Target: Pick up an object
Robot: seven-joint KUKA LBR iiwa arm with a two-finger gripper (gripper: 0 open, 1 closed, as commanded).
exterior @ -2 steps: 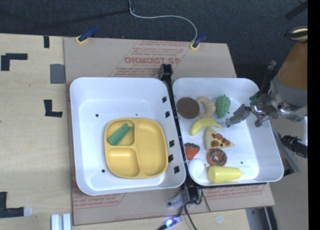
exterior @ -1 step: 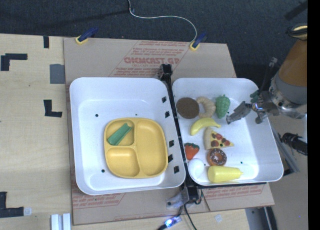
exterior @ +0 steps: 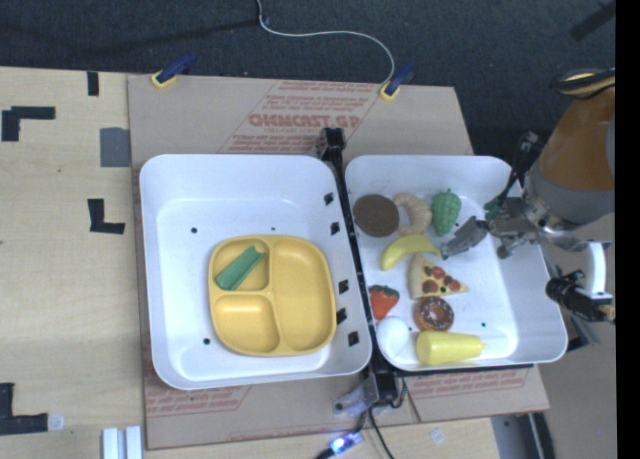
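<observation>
The right bin (exterior: 500, 282) holds several toy foods: a brown round cookie (exterior: 376, 214), a beige piece (exterior: 412, 210), a green vegetable (exterior: 446, 209), a banana (exterior: 408, 248), a pizza slice (exterior: 436, 279), a red strawberry-like piece (exterior: 384, 299), a chocolate donut (exterior: 434, 314), a white egg (exterior: 394, 331) and a yellow lemon-like piece (exterior: 449, 348). My gripper (exterior: 463, 240) reaches in from the right and hangs over the middle of this bin, just right of the banana, below the green vegetable and above the pizza slice. Nothing shows in its grasp.
The left bin (exterior: 180, 207) carries a yellow divided plate (exterior: 290, 297) with a green piece (exterior: 238, 268) in its upper-left compartment. A black clamp (exterior: 331, 141) sits where the bins meet. The grey arm (exterior: 570, 197) covers the right bin's right edge.
</observation>
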